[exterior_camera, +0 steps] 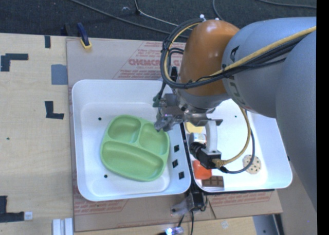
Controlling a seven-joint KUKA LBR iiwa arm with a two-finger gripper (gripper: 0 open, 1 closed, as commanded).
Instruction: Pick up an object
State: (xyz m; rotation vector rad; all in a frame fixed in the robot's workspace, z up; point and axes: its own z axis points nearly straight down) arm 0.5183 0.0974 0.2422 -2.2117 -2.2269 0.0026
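The pick looks unfinished — the claw (163, 121) hangs low at centre frame over the upper right rim of the green divided plate (135, 147), which lies flat in the left bin (82, 126), and whether it is open or closed I cannot tell.

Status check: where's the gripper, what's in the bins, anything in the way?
Gripper low at green divided plate's right rim, grasp unconfirmed. Plate lies in left bin. Small items, including round cookie, in right bin. Arm masks that bin.
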